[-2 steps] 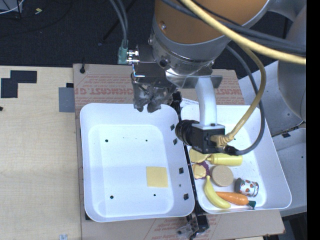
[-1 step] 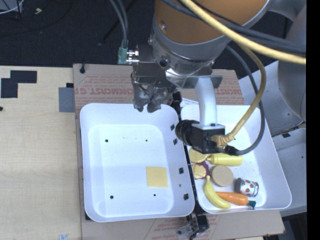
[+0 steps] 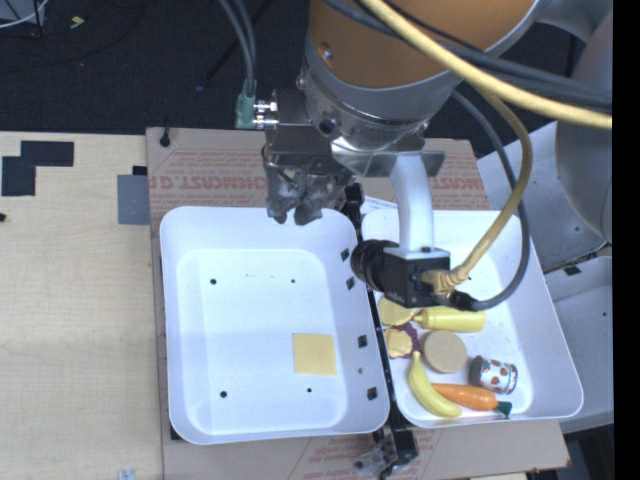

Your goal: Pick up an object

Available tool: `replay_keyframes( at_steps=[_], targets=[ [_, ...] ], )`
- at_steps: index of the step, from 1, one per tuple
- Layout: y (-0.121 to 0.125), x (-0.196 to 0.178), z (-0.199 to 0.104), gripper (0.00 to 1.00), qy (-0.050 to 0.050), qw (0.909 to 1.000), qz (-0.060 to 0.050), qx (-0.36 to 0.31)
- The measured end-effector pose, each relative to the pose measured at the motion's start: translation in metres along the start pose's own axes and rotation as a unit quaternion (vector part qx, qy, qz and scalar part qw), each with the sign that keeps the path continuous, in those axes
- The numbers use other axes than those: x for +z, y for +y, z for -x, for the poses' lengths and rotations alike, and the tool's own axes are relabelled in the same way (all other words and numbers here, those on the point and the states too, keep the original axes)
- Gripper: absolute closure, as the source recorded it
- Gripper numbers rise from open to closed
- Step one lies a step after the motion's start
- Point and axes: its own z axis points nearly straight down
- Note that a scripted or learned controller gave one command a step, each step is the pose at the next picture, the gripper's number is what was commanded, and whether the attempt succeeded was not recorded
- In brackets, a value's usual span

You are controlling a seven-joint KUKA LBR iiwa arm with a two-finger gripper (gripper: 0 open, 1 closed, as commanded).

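Far left, the pale bench (image 3: 70, 298) sat flat. A brown printed board (image 3: 200, 173) lay on it, beneath the two white bins. In the left bin (image 3: 250, 308), a flat yellow square (image 3: 314, 353) lay on the floor toward the near right corner, clear of the walls.

Up at that bin's far rim, close to its far right corner, hung the pincer (image 3: 300, 206). It was dark and angular, and well apart from the yellow square. From this angle one could not tell whether it was open or closed. Above it loomed the arm (image 3: 400, 28), with its orange band filling the top of the view.

Across the divide, the right bin (image 3: 550, 353) had the crowd, all gathered in its near half. A purple piece (image 3: 397, 315) lay by the left wall, partly hidden. Just right of it was a long yellow object (image 3: 452, 319), lying crosswise. Directly nearer than that sat a round tan disc (image 3: 445, 351). A banana (image 3: 428, 388) curved along the near left side, and an orange carrot (image 3: 468, 397) lay right against its lower end, green tip pointing right. Last on the right, a small red-and-white can (image 3: 493, 373) rested just beside the disc and just above the carrot.
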Motion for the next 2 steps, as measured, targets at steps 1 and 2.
replay_keyframes(
  at_steps=[1, 2],
  targets=[
    [0.0, 0.0, 0.0001, 1.0, 0.0, 1.0, 0.0, 0.0],
    [0.0, 0.0, 0.0001, 1.0, 0.0, 1.0, 0.0, 0.0]
  ],
)
